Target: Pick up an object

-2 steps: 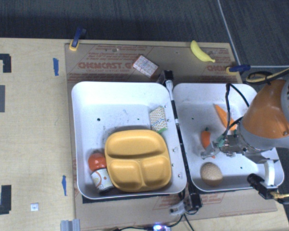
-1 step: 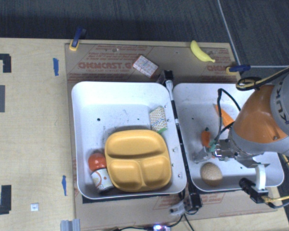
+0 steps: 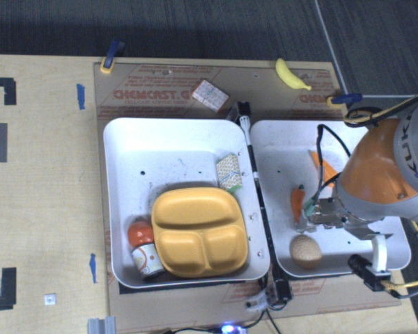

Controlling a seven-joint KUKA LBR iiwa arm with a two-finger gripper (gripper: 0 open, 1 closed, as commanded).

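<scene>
In the right bin [image 3: 285, 139], my gripper [image 3: 312, 218] reaches down from the arm's orange band [image 3: 376, 172]. It hangs between a small orange carrot [image 3: 297, 201] to its left and a beige, potato-like lump [image 3: 306, 250] just below it near the bin's front wall. The gripper's tip looks close to both, and I cannot make out contact with either. Another orange piece [image 3: 319, 164] lies farther back, partly behind a black cable.
The left bin [image 3: 125, 145] holds a yellow divided tray [image 3: 198, 229], a red-and-white can [image 3: 143, 248] and a patterned packet [image 3: 228, 172]. Behind the bins on the cardboard lie a banana [image 3: 292, 75] and a small box [image 3: 210, 95].
</scene>
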